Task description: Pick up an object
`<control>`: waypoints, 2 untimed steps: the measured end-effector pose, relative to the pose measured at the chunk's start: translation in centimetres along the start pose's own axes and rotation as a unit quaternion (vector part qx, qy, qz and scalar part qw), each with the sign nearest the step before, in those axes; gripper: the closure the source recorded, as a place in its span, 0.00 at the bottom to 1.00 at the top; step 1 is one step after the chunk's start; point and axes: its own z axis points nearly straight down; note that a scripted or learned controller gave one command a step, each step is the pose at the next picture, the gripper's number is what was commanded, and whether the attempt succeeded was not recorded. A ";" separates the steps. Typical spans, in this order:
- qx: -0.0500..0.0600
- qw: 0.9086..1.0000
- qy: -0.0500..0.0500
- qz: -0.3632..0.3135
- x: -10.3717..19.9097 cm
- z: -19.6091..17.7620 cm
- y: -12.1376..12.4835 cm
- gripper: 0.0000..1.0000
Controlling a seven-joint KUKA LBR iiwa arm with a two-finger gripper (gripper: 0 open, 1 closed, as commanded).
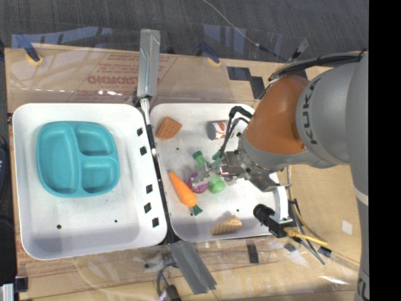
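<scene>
So the biggest thing here is the arm, which comes in over the right bin and hangs low over its middle. The left bin only matters as the home of a teal divided plate, sitting well apart from the action. Using the right bin as the landmark: a waffle-looking wedge lies near its upper-left corner, a small can-like thing sits by its top edge partly tucked under the arm, a carrot lies left of centre with its long axis running diagonally from upper left to lower right, and a tan cone-ish piece rests near the bottom edge. Smack in the centre there's a clump of small green and purple pieces, and the gripper is right on top of it. My guess is that clump is the target, lying just below and slightly left of the fingertips, basically touching. Whether the gripper is spread wide, pinched, or holding anything, I honestly can't tell; it's too cluttered down there.
</scene>
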 end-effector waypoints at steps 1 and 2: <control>-0.020 1.000 -0.006 0.002 -0.4 6.0 3.5 0.00; -0.022 1.000 -0.007 0.004 0.6 6.7 5.6 0.00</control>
